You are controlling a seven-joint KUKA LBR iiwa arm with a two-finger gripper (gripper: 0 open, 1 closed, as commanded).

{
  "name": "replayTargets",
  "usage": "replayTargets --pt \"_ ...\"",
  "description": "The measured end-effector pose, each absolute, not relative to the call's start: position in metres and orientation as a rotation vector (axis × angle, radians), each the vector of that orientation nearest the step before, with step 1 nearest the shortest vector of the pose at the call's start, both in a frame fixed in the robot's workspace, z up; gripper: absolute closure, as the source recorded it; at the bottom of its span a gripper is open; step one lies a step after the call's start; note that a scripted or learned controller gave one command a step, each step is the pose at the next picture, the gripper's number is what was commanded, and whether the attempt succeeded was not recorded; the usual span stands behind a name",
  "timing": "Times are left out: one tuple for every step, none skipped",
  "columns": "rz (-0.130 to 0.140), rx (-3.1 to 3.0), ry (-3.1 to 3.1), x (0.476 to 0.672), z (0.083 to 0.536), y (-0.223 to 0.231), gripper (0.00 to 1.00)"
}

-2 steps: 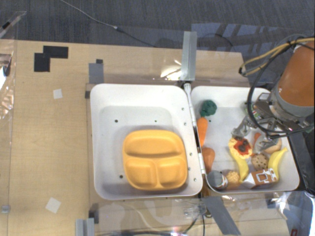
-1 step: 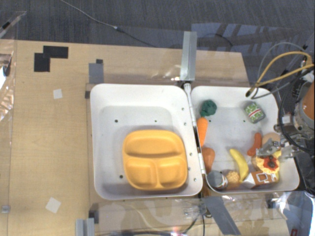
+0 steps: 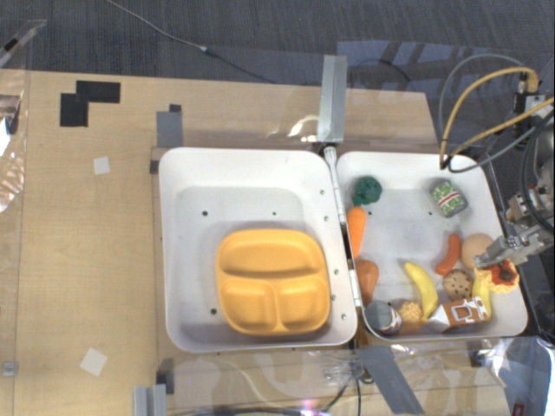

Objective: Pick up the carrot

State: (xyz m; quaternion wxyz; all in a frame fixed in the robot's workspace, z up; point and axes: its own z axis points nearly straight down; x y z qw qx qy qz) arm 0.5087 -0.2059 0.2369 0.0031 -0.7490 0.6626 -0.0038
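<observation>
The orange plastic carrot with a green leafy top [image 3: 356,224] lies in the right white bin [image 3: 399,173], hard against that bin's left wall, its point aimed toward the bottom of the frame. Its dark green top sits toward the upper part of the bin. Just below the carrot's tip rests a brownish-orange rounded toy [image 3: 368,276].

The gripper [image 3: 503,251] shows at the right edge of the frame, over the right rim of the same bin, well apart from the carrot. Whether it is open or closed cannot be told from here, and nothing can be seen held in it.

Near it lie a small orange sausage-shaped piece [image 3: 450,251] and a pale egg-like ball [image 3: 475,250]. A yellow banana [image 3: 422,288] lies lower centre in the bin, and a green patterned block [image 3: 449,198] sits toward the upper right.

In the left white bin [image 3: 199,180] rests a yellow divided plastic tray [image 3: 272,279]. Both bins stand on the wooden table [image 3: 78,250].
</observation>
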Motion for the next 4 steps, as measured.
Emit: replayTargets --pt "-0.001 -2.279 2.152 0.519 0.229 -0.115 1.00" --pt "0.001 -2.634 1.710 0.487 0.155 -0.174 1.00" --pt "-0.013 -2.827 1.364 0.489 0.271 -0.187 1.00" --pt "-0.011 -2.953 1.060 0.508 0.332 -0.198 1.00"
